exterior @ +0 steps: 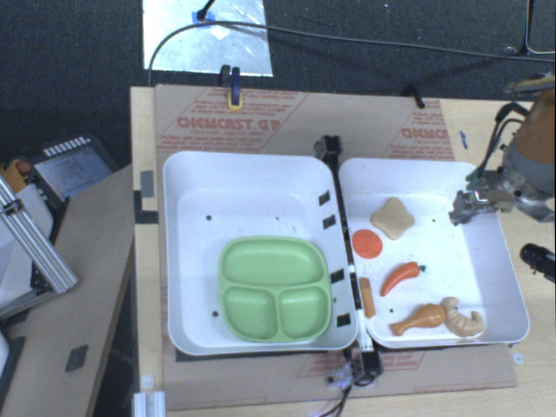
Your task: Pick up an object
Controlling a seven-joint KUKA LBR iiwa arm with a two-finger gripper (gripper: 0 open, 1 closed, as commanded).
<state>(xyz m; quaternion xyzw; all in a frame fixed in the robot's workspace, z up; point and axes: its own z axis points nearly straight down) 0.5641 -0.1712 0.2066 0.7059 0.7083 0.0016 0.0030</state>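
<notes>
The right bin (499, 259) holds several toy foods: a tan bread slice (393, 218), a red-orange round slice (367, 244), a red chili pepper (400, 277), a thin orange stick (367, 296) by the divider, a brown drumstick (418, 318) and a pale curled shrimp (466, 319). My gripper (467, 207) hangs at the bin's upper right edge, right of the bread slice and well apart from every item. Nothing shows between its fingers.
The left bin (187, 233) holds a green three-compartment plate (274, 287). Both bins rest on a cardboard sheet (261, 115). Cables cross the dark floor at the back. A grey device (69, 170) and metal rail (35, 241) sit at the left.
</notes>
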